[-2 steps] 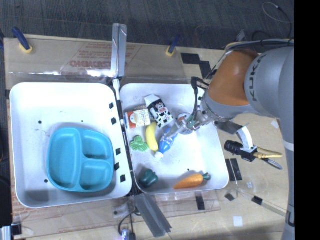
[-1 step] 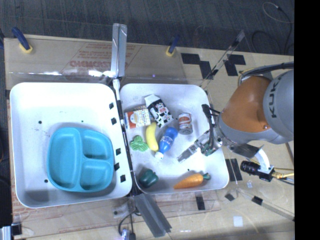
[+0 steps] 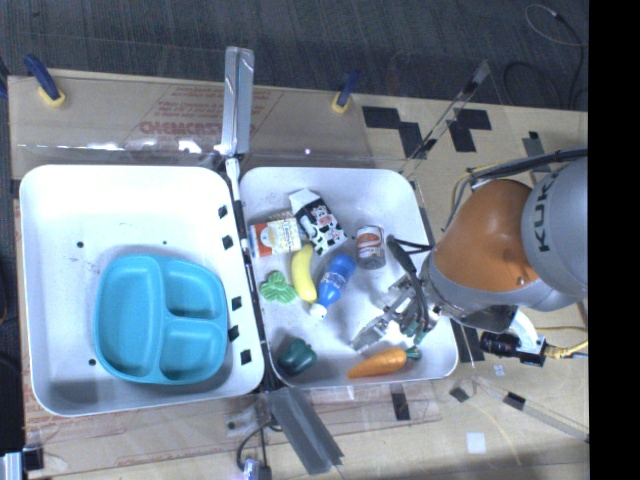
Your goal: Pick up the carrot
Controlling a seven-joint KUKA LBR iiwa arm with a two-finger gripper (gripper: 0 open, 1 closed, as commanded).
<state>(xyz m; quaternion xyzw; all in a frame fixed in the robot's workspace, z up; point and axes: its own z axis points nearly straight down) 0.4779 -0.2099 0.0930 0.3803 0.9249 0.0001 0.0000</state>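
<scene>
One carrot (image 3: 378, 364) lies flat, pointing left-right, just below the pincer (image 3: 385, 326), whose fingers look apart and hold nothing.

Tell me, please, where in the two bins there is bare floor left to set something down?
The left bin has bare floor all around the blue tray, widest along its far side. The right bin is crowded: cartons, can, banana and bottle fill the middle, with the gripper above the carrot. Only its far right corner beyond the can is bare.
</scene>
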